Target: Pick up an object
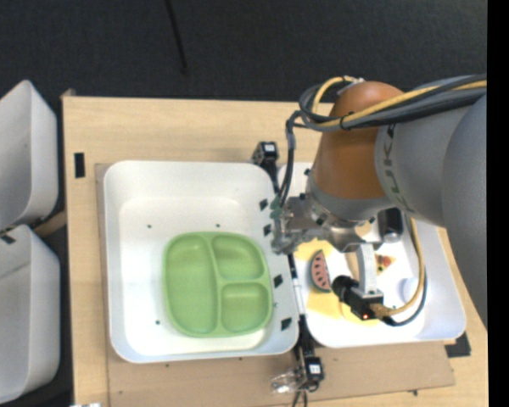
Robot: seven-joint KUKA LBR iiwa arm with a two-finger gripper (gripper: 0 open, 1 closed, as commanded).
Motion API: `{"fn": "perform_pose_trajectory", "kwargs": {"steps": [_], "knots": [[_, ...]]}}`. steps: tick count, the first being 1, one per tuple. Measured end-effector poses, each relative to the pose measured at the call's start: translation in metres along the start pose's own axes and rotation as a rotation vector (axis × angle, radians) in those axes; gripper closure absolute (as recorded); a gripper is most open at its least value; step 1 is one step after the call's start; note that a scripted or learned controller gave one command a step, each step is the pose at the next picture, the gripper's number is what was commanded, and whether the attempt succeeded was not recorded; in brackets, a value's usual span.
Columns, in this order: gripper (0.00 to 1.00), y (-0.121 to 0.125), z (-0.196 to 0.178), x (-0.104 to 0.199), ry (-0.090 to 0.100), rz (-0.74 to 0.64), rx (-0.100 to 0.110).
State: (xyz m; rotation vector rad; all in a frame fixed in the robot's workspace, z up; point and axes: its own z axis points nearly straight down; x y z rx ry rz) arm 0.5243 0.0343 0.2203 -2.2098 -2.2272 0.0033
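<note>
My gripper hangs low over the left part of the right bin, mostly covered from above by the orange wrist. Just below it in the view lies a watermelon-slice toy, red with a green rind. A flat yellow piece lies in front of that slice. A small white item with an orange-red spot sits to the right of the gripper. Whether anything is in the gripper's grasp is hidden by the wrist.
The left bin holds a green divided plate in its front half. The two bins meet at a narrow wall right beside the gripper. The grey arm covers the right bin's far side.
</note>
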Motion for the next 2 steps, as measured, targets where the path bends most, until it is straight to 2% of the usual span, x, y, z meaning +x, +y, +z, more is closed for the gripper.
{"fn": "perform_pose_trajectory", "kwargs": {"steps": [1,2], "knots": [[1.00,-0.0148,-0.0235,0.0374,-0.001,0.001,-0.003],[1.00,-0.0139,-0.0231,0.0349,-0.002,0.005,-0.002]]}}
